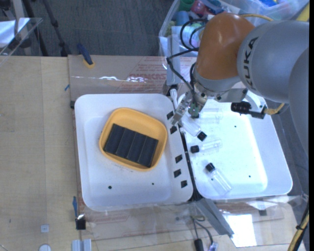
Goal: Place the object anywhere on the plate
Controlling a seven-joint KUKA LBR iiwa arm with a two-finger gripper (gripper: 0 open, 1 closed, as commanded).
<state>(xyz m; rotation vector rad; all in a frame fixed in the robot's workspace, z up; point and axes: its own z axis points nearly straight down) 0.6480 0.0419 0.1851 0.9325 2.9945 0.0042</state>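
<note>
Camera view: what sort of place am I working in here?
Most likely a robotics lab test bench. A KUKA arm reaches over two white bins set side by side on a taped wooden bench, with loose cables and a cluttered storage box behind.

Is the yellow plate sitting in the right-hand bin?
No, the yellow plate sits in the left bin, with a dark ridged block lying on it.

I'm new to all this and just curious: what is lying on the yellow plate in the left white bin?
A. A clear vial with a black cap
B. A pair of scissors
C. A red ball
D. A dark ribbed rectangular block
D: a dark ribbed rectangular block lies flat on the yellow plate in the left white bin.
</note>
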